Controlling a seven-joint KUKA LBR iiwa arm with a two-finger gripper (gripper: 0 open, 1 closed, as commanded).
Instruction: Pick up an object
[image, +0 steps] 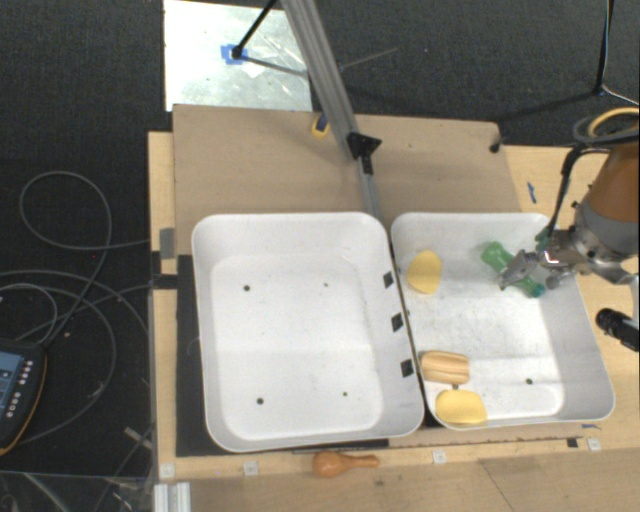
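Meanwhile, the gripper is seen lowered over a green object just to its left; its grip state cannot be told.

Robotics lab: plywood desk with two white bins, loose cables on dark carpet, control pendant, metal stand pole.

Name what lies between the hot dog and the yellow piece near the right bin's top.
Bare white floor of the right bin separates the hot dog from the yellow piece.
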